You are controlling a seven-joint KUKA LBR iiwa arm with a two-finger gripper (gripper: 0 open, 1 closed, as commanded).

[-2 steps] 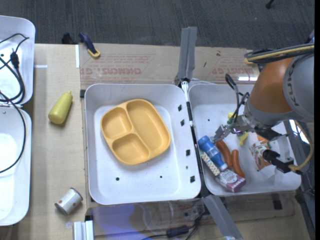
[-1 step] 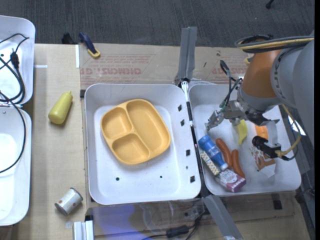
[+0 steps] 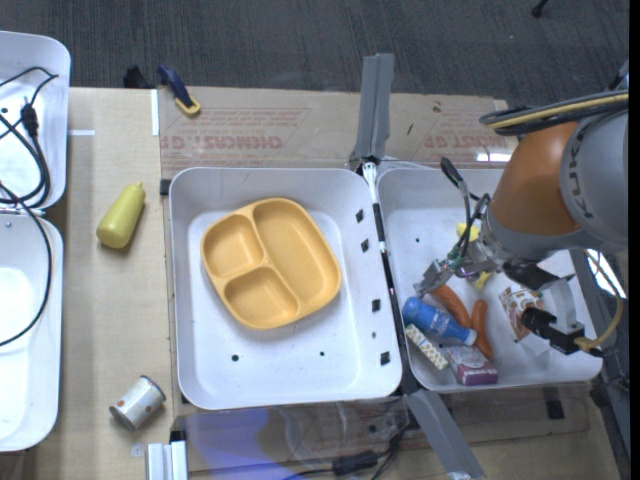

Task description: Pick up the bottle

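Small blue plastic bottle with white cap (image 3: 437, 320) lies on its side in right white bin (image 3: 420, 203), among clutter: orange carrot-like pieces (image 3: 468, 313), pink box (image 3: 472, 370). Likely light, rigid, round, apt to roll; grasp across mid-body. Gripper (image 3: 447, 271) poised just above it; how wide it stands, cannot tell. Yellow divided plate (image 3: 270, 262) in left bin (image 3: 190, 288).

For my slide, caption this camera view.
Metal pincer poised above blue plastic bottle in cluttered right white bin.
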